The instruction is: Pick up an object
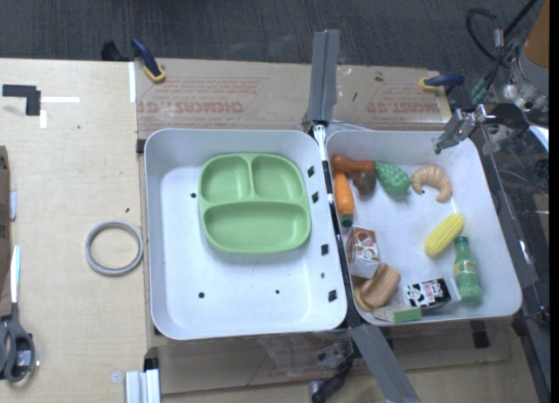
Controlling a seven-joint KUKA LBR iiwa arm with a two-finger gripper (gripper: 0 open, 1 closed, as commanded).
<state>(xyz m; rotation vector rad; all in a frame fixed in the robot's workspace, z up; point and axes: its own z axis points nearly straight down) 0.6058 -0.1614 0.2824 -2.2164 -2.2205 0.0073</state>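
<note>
white right bin (489,218) crowded; jaws (450,135) at its far rim, state unclear; croissant (432,180) nearest.

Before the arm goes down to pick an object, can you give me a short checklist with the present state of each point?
1. Objects available in the right bin: ok, corn, croissant, green bottle and others lie there.
2. Gripper above the bin: not ok, it sits at the upper right corner.
3. Gripper free of any object: ok.
4. Target standing apart: ok for the corn; carrot lies against the wall.
5. Fingers open enough: cannot tell.
</note>
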